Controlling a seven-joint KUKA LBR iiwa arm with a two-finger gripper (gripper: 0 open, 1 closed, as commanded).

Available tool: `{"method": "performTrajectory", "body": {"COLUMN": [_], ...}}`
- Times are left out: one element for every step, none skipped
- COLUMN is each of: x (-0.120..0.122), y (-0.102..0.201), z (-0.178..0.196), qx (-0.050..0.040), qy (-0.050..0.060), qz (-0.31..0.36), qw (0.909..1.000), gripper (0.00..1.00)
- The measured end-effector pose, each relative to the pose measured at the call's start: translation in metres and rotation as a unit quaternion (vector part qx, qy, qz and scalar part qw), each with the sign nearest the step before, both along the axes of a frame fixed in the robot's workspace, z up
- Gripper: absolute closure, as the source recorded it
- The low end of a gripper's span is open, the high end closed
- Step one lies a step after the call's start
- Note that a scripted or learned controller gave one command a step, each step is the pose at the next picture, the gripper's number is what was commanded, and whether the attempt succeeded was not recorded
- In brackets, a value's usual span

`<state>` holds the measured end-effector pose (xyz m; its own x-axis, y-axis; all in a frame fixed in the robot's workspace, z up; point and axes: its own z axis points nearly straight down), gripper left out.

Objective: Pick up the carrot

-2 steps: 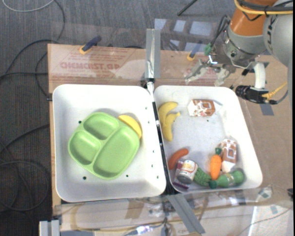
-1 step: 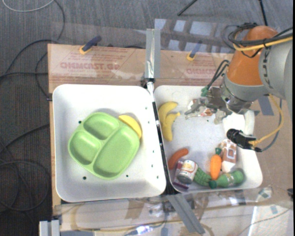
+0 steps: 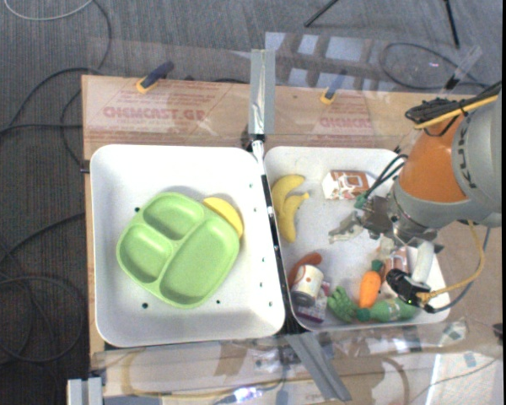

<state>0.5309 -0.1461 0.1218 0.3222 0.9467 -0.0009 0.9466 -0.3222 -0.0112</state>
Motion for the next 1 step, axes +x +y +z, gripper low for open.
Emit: {"method": "performTrajectory", "body": {"x": [-0.0075], "y": [-0.0089], "z": [-0.0063], "qx": [0.0051], "qy": [-0.01], "qz": [0.019], "qw": [0.9998], "gripper": [0.0]}}
